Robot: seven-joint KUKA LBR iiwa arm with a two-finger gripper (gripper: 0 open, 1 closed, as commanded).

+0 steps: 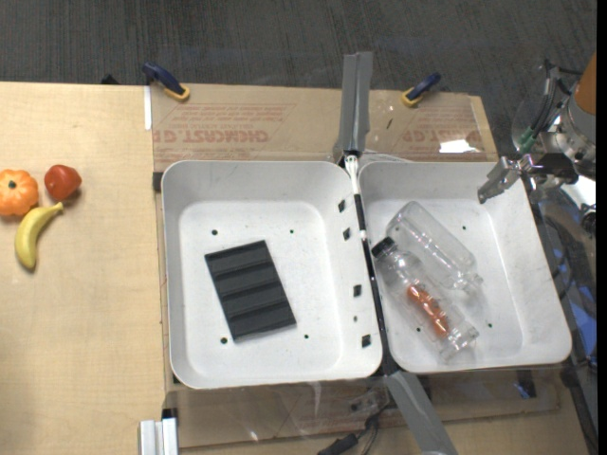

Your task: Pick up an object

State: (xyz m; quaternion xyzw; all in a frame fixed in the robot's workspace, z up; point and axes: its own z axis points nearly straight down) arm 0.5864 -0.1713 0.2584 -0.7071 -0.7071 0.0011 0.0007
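A black ribbed slab [249, 290] lies flat in the left bin [190, 192], left of its middle. The right bin [531, 292] holds two clear plastic bottles lying crossed. One bottle [436, 240] points toward the back left. The other bottle [429, 306] has a black cap and orange contents, and it runs toward the front right. My gripper [507, 173] hangs over the back right corner of the right bin, above the rim and apart from the bottles. The arm behind it runs out of view at the right edge.
On the wooden table at the far left lie an orange fruit [16, 193], a red fruit [62, 182] and a banana [31, 236]. Two clamps [166, 81] [420, 88] pin the cardboard sheet [247, 126] behind the bins. A grey bar [355, 102] stands between the bins.
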